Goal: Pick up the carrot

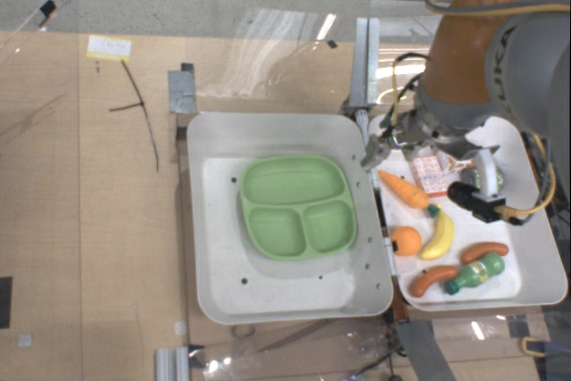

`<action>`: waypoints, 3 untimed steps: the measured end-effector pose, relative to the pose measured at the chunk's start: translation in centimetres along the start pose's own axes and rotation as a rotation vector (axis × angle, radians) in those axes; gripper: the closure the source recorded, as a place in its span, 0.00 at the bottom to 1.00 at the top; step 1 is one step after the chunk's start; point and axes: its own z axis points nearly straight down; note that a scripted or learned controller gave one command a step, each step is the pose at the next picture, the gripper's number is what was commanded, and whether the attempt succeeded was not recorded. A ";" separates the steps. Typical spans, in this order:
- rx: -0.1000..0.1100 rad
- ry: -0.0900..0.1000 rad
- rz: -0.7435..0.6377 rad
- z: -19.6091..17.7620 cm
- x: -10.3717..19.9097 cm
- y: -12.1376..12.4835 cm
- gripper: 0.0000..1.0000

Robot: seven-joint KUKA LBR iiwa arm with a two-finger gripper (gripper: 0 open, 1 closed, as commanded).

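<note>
Starting at the far left, the wooden tabletop [80, 219] has a small yellow label [109, 47] stuck to it, a thin dark wire [143, 116] and a little grey block [181, 91] just above the left bin's corner. The left bin [207, 285] has one thing in it, a green divided plate [297, 205] with three compartments, sitting roughly in the middle.

The claw [376, 149] hangs right over the seam where the two bins meet, near the top-left corner of the right bin [546, 285]. Honestly can't tell if it's apart or together from this angle, and nothing's visibly clamped in it.

The carrot [403, 190] is lying in the right bin, close to its left wall, tilted diagonally, just below and to the right of the claw. Can't say if they're touching. Next to it is a white and red packet [431, 172]. Below the carrot there's an orange [406, 241], with a banana [439, 235] right beside it. Further down and right: a sausage [433, 279], a green bottle [475, 272] on its side, and a second sausage [484, 252] just above that.
</note>
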 end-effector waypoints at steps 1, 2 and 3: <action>0.002 0.000 -0.249 0.1 -5.9 -6.1 0.00; 0.002 0.001 -0.284 7.1 -11.3 -4.1 0.00; -0.014 -0.011 -0.279 9.1 -11.0 -3.7 0.00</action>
